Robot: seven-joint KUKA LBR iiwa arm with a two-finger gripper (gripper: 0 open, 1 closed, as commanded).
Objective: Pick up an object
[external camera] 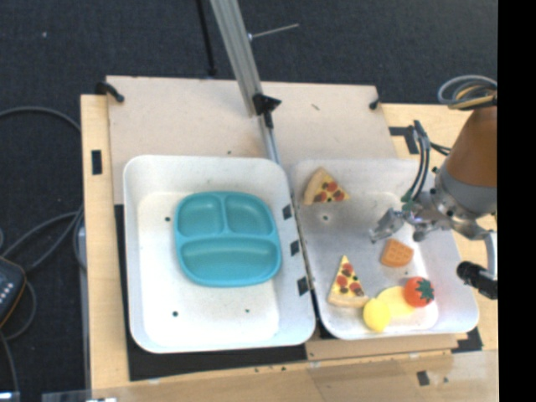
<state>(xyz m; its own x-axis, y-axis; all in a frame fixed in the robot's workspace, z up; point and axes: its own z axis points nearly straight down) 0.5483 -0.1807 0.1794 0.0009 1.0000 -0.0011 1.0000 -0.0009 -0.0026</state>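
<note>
The right bin holds several toy foods. One pizza slice lies near its far left corner and a second pizza slice near the front. An orange biscuit-like piece sits in the middle right. A yellow lemon and a red strawberry rest by the front edge. My gripper hangs over the right side of this bin, just behind the orange piece. Its fingers are spread open and hold nothing.
The left bin carries a teal divided plate. A slanted metal pole rises from behind the bins. The arm's orange band and cables stand at the right edge.
</note>
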